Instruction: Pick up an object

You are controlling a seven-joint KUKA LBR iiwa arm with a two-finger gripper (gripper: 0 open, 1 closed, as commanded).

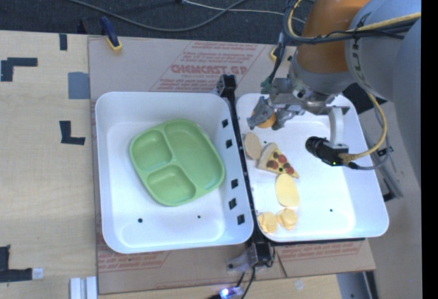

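A: Camera view, from above: what's on the table?

B: Two white bins side by side on a cardboard sheet. The left bin holds a green tray with three compartments, lying flat near the middle.

A: And the right bin?

B: Toy food, all along its left side. A pizza slice sits near the divider, with a tan piece touching it up and to the left. Below the pizza is a pale yellow piece, and below that two smaller yellow pieces close together at the bin's near edge.

A: Where's the arm?

B: It comes in from the right, its orange band high over the right bin's far end. The jaws are low over the bin's far left corner, just above the tan piece.

A: Are they holding anything?

B: There's an orange bit right at the fingertips, but I can't tell if it's between them or just lying in the bin underneath. Whether the jaws are open or closed, I can't tell either; the fingers blur into the wrist hardware.

A: Anything else in that bin?

B: A black device on a cable, hanging off the arm's side above the bin floor, right of the pizza.
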